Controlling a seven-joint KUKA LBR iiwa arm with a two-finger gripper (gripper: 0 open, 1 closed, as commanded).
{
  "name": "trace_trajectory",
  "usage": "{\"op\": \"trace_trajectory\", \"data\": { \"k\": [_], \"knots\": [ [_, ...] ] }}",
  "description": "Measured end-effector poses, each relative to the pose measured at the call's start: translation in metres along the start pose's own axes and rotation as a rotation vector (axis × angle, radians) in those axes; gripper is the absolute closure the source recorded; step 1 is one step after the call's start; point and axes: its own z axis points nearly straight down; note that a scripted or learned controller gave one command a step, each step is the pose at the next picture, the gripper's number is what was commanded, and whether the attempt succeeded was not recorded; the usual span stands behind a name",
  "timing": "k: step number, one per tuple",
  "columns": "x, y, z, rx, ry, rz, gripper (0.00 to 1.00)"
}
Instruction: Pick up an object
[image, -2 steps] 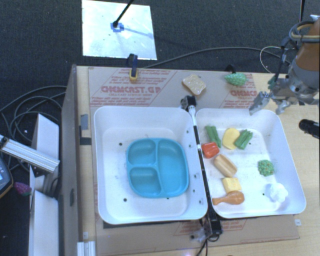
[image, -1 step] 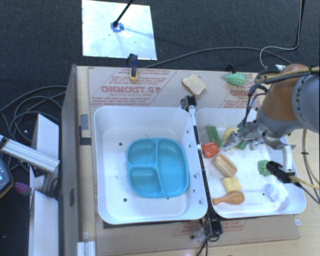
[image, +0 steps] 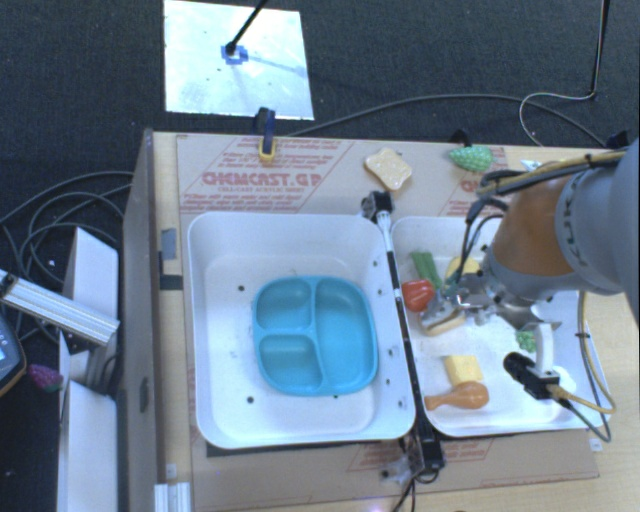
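A: If you look nearest, what lies in the right bin (image: 560, 420)?
B: You see a drumstick (image: 458, 398) and a yellow block (image: 462, 368). Behind them, the gripper (image: 447, 312) is low, beside a tomato (image: 417, 294).
A: Are its jaws spread?
B: You cannot tell. Farther left, a blue tray (image: 313, 335); beyond, toast (image: 388, 168).

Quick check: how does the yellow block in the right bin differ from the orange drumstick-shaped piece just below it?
The yellow block is pale yellow, squarish and flat-sided; the orange drumstick is orange-brown, elongated, bulbous at one end and tapering to a thin handle. The block lies nearer the end effector. Both lie loose in the right bin.
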Motion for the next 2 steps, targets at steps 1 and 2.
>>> {"op": "trace_trajectory", "data": {
  "k": [1, 2],
  "knots": [
    [0.000, 0.001, -0.011, -0.002, -0.001, -0.001, 1.00],
    [0.029, 0.001, -0.117, -0.004, -0.001, -0.001, 1.00]
  ]
}}
